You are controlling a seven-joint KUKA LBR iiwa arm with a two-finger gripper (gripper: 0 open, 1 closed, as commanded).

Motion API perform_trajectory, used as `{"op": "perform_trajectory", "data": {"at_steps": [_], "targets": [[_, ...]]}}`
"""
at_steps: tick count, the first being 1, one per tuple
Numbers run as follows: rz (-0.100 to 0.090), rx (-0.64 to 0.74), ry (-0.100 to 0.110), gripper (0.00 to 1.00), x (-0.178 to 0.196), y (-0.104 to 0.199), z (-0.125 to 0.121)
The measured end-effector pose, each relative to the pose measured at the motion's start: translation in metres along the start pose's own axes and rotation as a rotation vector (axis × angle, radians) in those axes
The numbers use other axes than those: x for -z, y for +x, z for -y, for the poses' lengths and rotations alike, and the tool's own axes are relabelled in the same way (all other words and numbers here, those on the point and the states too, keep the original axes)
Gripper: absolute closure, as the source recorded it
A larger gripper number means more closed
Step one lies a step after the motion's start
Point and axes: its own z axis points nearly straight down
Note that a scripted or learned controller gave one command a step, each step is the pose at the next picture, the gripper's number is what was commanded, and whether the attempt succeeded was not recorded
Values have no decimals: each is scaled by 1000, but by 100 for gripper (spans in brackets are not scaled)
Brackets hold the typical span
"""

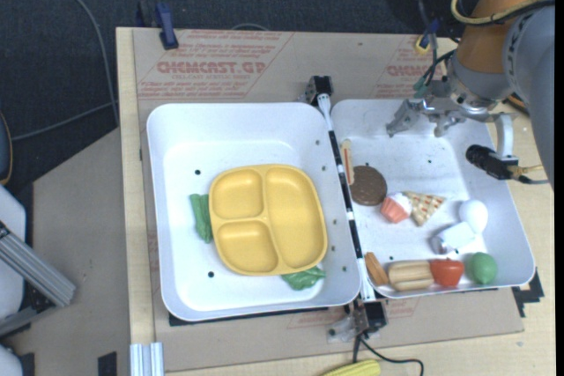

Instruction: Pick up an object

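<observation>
Gripper [421,121]: two dark metal fingers, spread apart, nothing between them; poised over the far rim of the right bin [370,112], above bare white floor. Grey arm with orange band [493,48] enters from the upper right.

Right bin, shallow, white, glossy, rounded corners. Far half bare; contents crowd the near half, well apart from the gripper.
- Brown disc [367,186], flat, round, matte, like a toy patty, close to the left wall.
- Orange-red chunk [396,209], small, blocky, just beside the disc.
- Pizza-like wedge [426,207], tan with red edge, triangular, touching the chunk.
- White egg-shaped piece [473,213], smooth, near the right wall.
- White irregular piece [456,237], just below the egg shape.
- Hot dog [404,273], tan bun, elongated, along the near wall.
- Red rounded piece [447,272], tomato-like, touching the hot dog's end.
- Green ball [481,268], smooth, in the near right corner.

Left bin [176,189], same make, edge to edge with the right bin.
- Yellow divided plate [267,218], three compartments, rounded, plastic, central.
- Green leaf-like piece [202,217], at the plate's left edge.
- Second green piece [304,278], partly under the plate's near edge.

Open room: wide floor margin around the plate.
</observation>
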Motion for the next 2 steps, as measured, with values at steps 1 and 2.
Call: {"op": "perform_trajectory", "data": {"at_steps": [1, 2], "targets": [[-3, 1, 3, 0, 74, 70, 52], [-2, -2, 5, 0, -11, 59, 75]]}}
